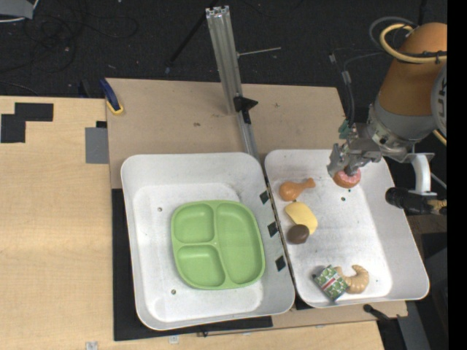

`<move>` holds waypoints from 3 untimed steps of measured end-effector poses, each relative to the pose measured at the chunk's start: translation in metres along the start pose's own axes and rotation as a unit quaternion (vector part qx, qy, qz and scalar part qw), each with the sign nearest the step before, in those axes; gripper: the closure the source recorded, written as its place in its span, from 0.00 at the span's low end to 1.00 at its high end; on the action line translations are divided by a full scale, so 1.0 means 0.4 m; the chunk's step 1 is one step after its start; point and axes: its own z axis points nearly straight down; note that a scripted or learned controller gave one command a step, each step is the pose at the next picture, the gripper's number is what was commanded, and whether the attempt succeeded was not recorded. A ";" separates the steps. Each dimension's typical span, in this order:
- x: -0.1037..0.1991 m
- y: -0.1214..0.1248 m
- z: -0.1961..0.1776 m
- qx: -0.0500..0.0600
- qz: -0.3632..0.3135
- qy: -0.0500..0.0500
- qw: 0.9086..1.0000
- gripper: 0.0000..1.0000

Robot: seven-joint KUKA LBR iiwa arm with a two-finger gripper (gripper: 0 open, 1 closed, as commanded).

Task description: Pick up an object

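My gripper hangs over the far part of the right bin, with a small pink-red round object pinched at its fingertips, partly hidden by them. In the same bin lie an orange drumstick toy, a yellow piece touching a brown round piece, a green packet and a tan croissant toy.
The left bin holds a green divided plate. A metal post rises behind the gap between the bins. A black fitting sticks in at the right bin's right edge.
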 end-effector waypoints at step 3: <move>0.361 -0.053 0.067 0.001 0.000 0.000 1.000 1.00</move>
